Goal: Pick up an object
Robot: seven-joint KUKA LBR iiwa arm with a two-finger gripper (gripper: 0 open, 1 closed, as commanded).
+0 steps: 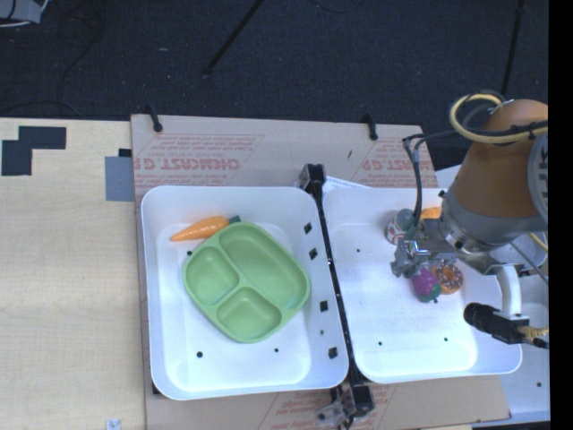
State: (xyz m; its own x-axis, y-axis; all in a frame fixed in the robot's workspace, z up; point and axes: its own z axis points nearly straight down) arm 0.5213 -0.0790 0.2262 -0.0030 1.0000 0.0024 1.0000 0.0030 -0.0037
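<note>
My gripper (pixel 408 260) hangs low over the right bin (pixel 385 348), near its far right part. Just right of it lie a magenta toy (pixel 424 283) and an orange-brown speckled piece (pixel 448 279), side by side and touching. A small pale round object (pixel 395 231) sits just behind the gripper. An orange piece (pixel 431 211) peeks out from under the arm at the bin's far side. Nothing is visibly held.
The left bin (pixel 179 365) holds a green divided plate (pixel 246 280) and an orange carrot (pixel 200 228) behind it. A black divider (pixel 327 276) runs between the bins. The arm's bulk (pixel 497 186) covers the right bin's far right corner.
</note>
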